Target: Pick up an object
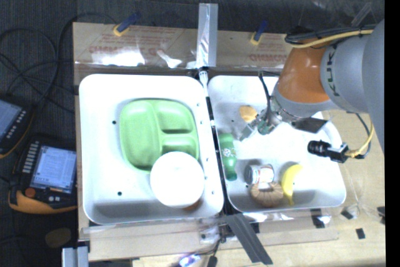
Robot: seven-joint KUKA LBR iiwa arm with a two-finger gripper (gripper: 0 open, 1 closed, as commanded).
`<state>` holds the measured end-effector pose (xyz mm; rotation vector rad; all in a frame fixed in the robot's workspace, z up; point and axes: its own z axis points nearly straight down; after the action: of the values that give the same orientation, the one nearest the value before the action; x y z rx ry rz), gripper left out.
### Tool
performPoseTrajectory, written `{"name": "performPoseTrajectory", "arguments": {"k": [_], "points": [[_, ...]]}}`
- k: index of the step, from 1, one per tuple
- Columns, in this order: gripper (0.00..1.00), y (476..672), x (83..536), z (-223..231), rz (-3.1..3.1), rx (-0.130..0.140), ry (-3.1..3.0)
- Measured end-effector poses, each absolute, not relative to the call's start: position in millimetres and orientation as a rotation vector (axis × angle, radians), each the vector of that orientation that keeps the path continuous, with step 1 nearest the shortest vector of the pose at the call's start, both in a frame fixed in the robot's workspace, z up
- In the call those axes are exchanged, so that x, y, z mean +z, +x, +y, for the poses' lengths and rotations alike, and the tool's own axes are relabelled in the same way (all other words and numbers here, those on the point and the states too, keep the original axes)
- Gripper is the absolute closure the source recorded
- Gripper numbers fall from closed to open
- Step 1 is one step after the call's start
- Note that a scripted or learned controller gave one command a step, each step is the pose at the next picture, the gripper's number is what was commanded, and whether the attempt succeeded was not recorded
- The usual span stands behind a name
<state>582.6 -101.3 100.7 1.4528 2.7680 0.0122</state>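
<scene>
The gripper hangs low in the right bin, near the green bottle; its grip cannot be told

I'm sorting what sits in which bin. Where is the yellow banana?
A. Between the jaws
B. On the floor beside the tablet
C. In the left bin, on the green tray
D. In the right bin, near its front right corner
D: the banana lies in the right bin near its front right corner, beside the small can.
</scene>
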Motion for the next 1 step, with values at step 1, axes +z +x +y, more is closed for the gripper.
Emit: {"name": "performPoseTrajectory", "arguments": {"k": [1], "points": [[1.0,596.8,203.9,-57.4,2.692,-0.001,1.618]]}}
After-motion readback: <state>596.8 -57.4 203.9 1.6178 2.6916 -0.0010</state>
